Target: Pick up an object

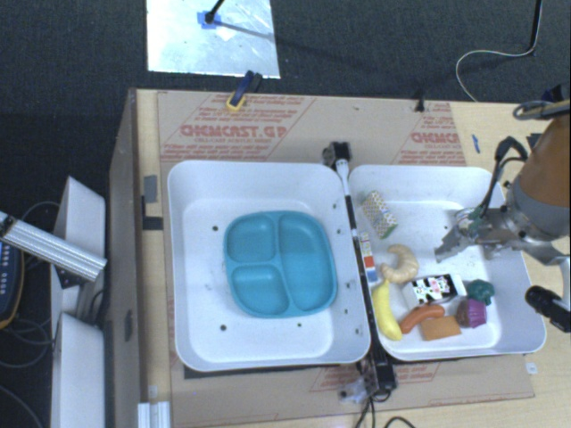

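Observation:
The right bin [419,194] holds several small items: a patterned cylinder [379,212], a beige croissant-like piece [401,263], a yellow banana [384,310], a black-and-white card box [434,287], an orange sausage [421,317], an orange block [440,329], a purple piece [472,313] and a teal piece [481,289]. My gripper [453,242] hangs above the bin's right middle, over bare floor to the right of the croissant. Its fingers look spread, with nothing between them.
The left bin [192,194] holds a blue divided plate [280,264]. A black divider bar [353,239] runs between the bins. The arm [544,185] comes in from the right over the bin's rim. Cardboard [268,123] lies under both bins.

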Tool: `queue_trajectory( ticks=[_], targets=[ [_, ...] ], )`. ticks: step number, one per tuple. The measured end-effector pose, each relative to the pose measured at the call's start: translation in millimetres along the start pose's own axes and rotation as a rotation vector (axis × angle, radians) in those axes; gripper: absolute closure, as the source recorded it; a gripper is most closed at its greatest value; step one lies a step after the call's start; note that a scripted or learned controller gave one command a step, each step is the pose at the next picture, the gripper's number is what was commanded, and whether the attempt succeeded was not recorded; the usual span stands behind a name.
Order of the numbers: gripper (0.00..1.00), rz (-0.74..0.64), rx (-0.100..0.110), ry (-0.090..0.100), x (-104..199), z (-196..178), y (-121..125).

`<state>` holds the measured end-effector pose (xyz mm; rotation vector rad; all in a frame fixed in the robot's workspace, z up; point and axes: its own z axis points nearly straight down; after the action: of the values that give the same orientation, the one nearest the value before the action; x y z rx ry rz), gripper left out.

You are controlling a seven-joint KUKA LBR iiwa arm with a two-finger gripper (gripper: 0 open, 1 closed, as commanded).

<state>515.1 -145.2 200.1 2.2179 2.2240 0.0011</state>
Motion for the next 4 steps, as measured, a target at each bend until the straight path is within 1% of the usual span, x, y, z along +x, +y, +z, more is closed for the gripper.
queue_trajectory(
  ticks=[1, 2, 3, 4],
  targets=[
    [0.00, -0.001, 0.001, 0.001, 39, 56, 66],
    [0.00, 0.002, -0.003, -0.003, 59, 115, 52],
    [0.00, -0.001, -0.002, 0.000, 58, 115, 117],
    [0.00, -0.002, -0.001, -0.001, 51, 116, 154]
  ],
)
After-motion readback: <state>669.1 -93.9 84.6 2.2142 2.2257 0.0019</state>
